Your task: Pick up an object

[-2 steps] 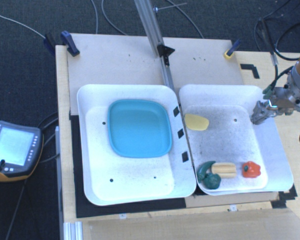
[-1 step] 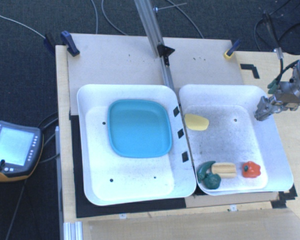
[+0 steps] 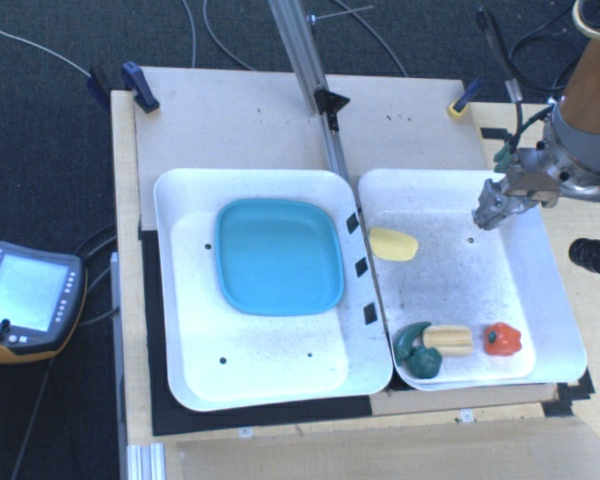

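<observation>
Above the right bin (image 3: 540,268), the gripper (image 3: 488,211) hangs near the far right corner; whether it is clenched or released cannot be told, and nothing shows in its grasp. Well apart, a yellow piece (image 3: 393,244) lies by the bin's left wall. Along the near wall sit a green vegetable (image 3: 418,350), a tan block (image 3: 448,340) and a red pepper (image 3: 501,339). Beside it, the left bin (image 3: 180,298) holds a blue plate (image 3: 279,256) on the worktop (image 3: 230,118).

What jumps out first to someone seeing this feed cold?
The bright blue plate in the middle of the left bin grabs the eye first. Next, the gripper hanging over the right bin's far edge. Then the small items: a yellow piece near the divider, and a green pepper, tan block and red pepper along the near edge.
</observation>
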Controlling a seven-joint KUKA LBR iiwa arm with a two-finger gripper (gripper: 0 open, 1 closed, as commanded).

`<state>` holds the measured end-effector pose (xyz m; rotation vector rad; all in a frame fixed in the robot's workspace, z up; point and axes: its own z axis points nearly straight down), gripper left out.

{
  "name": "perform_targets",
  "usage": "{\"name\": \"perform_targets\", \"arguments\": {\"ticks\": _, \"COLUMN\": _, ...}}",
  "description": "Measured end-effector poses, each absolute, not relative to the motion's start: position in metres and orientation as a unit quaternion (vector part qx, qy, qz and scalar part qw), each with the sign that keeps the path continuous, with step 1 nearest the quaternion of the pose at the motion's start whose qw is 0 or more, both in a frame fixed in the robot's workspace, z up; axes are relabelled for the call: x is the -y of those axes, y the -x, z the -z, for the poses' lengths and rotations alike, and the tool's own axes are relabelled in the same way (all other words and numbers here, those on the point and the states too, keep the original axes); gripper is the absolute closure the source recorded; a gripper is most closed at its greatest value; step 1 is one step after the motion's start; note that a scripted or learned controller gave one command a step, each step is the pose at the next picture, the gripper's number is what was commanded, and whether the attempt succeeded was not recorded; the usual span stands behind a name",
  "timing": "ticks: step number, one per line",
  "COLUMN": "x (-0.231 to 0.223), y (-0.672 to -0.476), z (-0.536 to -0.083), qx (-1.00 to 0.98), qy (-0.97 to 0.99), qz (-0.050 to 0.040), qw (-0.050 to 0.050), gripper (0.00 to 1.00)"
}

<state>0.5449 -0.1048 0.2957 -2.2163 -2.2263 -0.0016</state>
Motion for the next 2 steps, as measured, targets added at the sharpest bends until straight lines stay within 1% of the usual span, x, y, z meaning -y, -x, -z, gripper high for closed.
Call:
{"name": "perform_targets", "arguments": {"ticks": 1, "x": 0.055, "y": -0.564, "z": -0.274, "qx": 0.709, "qy": 0.705, "qz": -0.0001, "qw": 0.001, "gripper": 1.0}}
{"name": "perform_targets", "arguments": {"ticks": 2, "x": 0.004, "y": -0.588, "z": -0.271, "qx": 0.709, "qy": 0.705, "qz": 0.0004, "qw": 0.0, "gripper": 1.0}}
